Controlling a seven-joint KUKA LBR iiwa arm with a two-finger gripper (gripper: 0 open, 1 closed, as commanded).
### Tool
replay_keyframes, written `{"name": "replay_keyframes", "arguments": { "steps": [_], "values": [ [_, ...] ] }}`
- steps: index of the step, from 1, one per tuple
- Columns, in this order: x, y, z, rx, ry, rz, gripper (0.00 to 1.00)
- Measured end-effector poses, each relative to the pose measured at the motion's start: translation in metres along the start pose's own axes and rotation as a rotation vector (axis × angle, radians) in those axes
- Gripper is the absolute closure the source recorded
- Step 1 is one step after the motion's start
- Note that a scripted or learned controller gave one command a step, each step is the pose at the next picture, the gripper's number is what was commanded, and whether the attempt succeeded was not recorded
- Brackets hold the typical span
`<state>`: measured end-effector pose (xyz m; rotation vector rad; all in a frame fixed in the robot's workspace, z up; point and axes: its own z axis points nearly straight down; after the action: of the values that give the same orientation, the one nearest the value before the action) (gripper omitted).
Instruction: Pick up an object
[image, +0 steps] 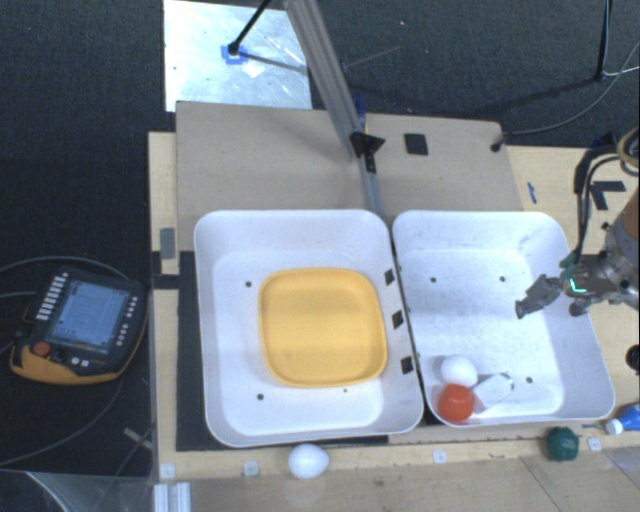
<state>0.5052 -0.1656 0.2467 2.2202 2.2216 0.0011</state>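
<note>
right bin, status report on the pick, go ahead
End effector over right bin, nothing between fingers. Red ball and white ball at bin's near left corner, untouched. Path clear.

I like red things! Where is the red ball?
The red ball sits in the right bin, at its near-left corner, touching a white ball just behind it.

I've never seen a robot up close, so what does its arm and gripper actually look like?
At the right edge, the gripper is dark grey metal with slim fingers and a small green glow on its body. Behind it sit a pale grey wrist, a trace of orange, and looping black cables.
</note>
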Motion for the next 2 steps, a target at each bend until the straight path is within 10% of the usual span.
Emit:
{"name": "replay_keyframes", "arguments": {
  "steps": [2],
  "values": [
    [-0.007, 0.002, 0.058, 0.005, 0.001, 0.001, 0.00]
  ]
}}
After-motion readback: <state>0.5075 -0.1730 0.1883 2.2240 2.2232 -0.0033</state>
